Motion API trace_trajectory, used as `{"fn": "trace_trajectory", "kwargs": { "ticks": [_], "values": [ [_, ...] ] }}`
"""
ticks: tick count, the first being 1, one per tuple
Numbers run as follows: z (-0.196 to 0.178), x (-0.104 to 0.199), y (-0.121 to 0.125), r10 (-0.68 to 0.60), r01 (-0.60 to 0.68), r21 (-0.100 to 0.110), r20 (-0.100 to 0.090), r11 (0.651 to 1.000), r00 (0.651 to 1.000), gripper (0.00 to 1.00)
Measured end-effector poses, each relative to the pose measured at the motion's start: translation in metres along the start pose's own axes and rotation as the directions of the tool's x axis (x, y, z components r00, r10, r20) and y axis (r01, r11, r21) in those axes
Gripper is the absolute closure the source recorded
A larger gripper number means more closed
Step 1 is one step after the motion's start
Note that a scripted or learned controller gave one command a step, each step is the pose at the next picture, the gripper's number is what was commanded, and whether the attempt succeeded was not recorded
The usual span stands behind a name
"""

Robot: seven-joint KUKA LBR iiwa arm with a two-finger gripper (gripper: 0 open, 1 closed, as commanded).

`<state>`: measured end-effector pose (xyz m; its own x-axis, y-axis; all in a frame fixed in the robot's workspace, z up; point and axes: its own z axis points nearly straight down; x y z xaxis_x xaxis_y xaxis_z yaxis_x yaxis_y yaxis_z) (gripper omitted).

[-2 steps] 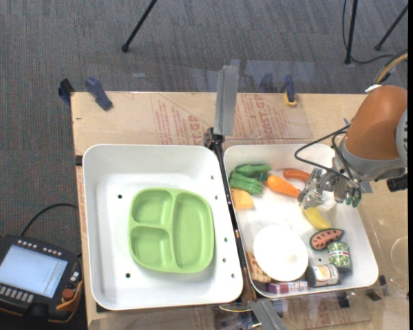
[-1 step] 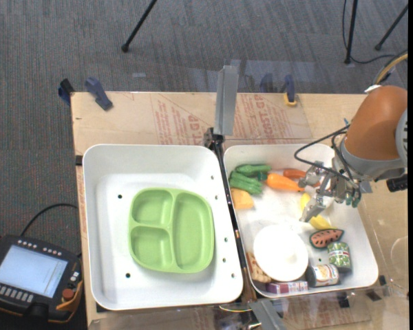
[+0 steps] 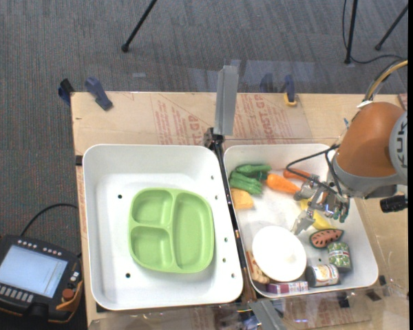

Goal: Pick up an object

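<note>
Right bin (image 3: 369, 253), white, shallow: holds the toy food and the gripper (image 3: 308, 220).
Gripper: hangs low over the middle of the right bin, fingers spread apart with nothing between them; the tips point down toward the bin floor just above the white plate (image 3: 279, 254).
Yellow piece (image 3: 321, 220): lies just beside the gripper on its right, partly hidden by the wrist hardware.
Watermelon slice (image 3: 326, 238): just below and right of the fingertips, near but apart.
Carrot (image 3: 283, 183): up and left of the gripper, near.
Green pepper (image 3: 248, 177): at the bin's upper left, well apart from the gripper.
Small can (image 3: 323, 274) and green-labelled packet (image 3: 339, 256): lower right corner.
Left bin (image 3: 96, 205): holds a green divided tray (image 3: 172, 229).
</note>
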<state>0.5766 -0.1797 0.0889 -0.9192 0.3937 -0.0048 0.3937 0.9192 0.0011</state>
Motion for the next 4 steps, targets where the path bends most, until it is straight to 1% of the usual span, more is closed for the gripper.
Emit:
{"fn": "trace_trajectory", "kwargs": {
  "ticks": [1,2,3,4],
  "values": [
    [0.000,0.010,0.029,0.083,-0.083,0.000,0.002,0.997,0.997,0.00],
    [0.001,-0.019,0.078,0.008,-0.008,0.006,-0.010,1.000,1.000,0.00],
    [0.001,-0.018,0.090,0.096,-0.095,0.020,-0.015,0.995,0.995,0.00],
    [0.001,-0.015,0.091,0.114,-0.113,0.018,-0.011,0.993,0.993,0.00]
  ]
}}
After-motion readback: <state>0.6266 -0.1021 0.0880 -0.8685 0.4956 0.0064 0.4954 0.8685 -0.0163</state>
